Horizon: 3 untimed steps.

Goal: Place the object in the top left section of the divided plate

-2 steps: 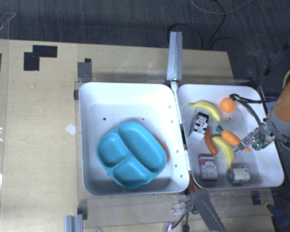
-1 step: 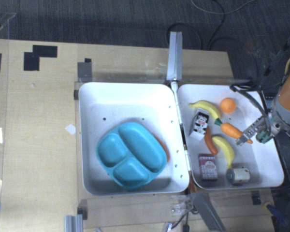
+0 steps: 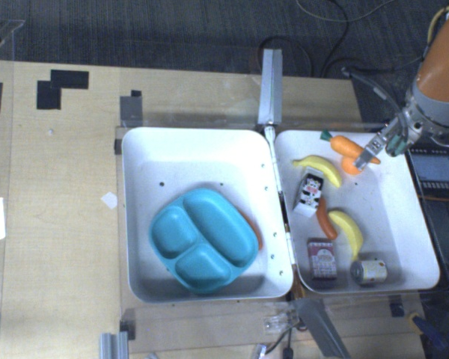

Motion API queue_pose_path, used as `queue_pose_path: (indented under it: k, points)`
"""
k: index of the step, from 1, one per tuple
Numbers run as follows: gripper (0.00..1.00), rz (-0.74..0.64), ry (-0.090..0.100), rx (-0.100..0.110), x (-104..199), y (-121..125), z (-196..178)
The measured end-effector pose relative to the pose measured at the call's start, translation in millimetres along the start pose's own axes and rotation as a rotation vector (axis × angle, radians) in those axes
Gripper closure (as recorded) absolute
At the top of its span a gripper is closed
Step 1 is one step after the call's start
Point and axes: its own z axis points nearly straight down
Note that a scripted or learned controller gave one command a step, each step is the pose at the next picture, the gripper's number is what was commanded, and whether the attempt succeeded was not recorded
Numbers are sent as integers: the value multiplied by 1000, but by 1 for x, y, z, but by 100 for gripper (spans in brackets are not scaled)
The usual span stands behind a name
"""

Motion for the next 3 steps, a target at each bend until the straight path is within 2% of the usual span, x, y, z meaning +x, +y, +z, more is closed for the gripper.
queue_pose_path:
  k: [1,2,3]
  points:
    - [100,-112,-4,-1,-59,-40,-168]
    - [100,-40,-3,0,-94,-20,-166]
    - [100,-223,-1,0,-73,-21,-152]
